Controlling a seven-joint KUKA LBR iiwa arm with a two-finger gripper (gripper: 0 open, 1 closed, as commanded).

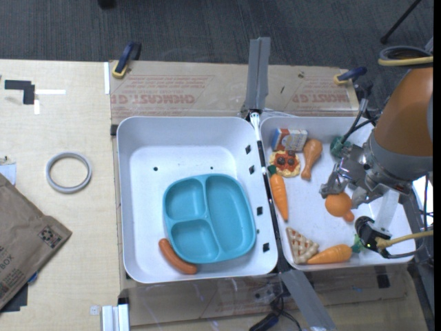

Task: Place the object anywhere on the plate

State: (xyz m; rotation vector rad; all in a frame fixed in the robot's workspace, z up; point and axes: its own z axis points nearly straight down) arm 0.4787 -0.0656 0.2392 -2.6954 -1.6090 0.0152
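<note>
A blue three-part plate [209, 216] lies in the left bin [138, 185]. In the right bin [313, 216], my gripper [344, 190] hangs low at the right side, directly over a round orange fruit [338, 206]. Whether it touches the orange, I cannot tell. The grey arm with its orange band [410, 109] reaches in from the right above it.
A brown sausage [178, 257] lies against the plate's front left edge. The right bin also holds a small carton [292, 140], a pizza piece [286, 163], a drumstick [311, 156], two carrots [279, 195] [332, 254] and a waffle wedge [300, 243]. A tape ring [69, 172] lies on the bench at the left.
</note>
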